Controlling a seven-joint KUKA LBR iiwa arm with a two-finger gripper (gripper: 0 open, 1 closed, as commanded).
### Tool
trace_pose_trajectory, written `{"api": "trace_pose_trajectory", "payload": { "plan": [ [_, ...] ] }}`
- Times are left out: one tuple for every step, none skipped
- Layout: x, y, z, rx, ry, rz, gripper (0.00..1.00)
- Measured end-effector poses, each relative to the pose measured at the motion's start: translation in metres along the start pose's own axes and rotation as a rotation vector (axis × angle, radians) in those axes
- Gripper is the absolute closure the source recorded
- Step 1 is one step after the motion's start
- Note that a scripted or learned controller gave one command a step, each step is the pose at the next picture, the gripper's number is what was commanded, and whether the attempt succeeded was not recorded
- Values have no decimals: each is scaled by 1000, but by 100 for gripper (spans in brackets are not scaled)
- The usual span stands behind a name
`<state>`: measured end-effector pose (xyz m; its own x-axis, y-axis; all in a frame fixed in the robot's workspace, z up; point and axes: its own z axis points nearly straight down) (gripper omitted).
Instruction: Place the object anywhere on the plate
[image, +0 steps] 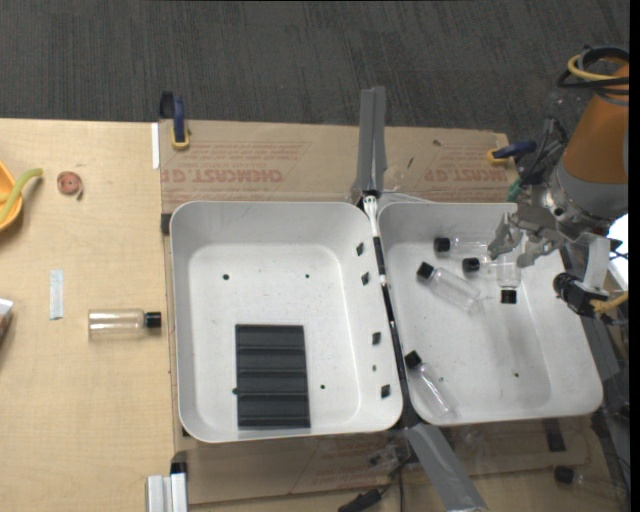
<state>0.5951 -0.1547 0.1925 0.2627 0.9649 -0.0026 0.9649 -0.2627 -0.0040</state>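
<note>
Pincer (507, 268) grips a clear bottle (505, 277) above the right bin (560, 400); dark plate (271, 377) lies in the left bin (190, 330).

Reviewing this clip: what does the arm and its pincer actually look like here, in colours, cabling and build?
The arm enters at the right: a broad orange band over a grey wrist section, with yellow and black cables looped above it. Below hangs a metallic silver-grey pincer with pale slender fingers and dark fittings alongside. No legible markings can be made out.
</note>
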Motion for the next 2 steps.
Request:
{"api": "trace_pose_trajectory", "payload": {
  "plan": [
    [106, 12, 2, -1, 0, -2, 100],
    [106, 12, 2, -1, 0, -2, 0]
  ]
}}
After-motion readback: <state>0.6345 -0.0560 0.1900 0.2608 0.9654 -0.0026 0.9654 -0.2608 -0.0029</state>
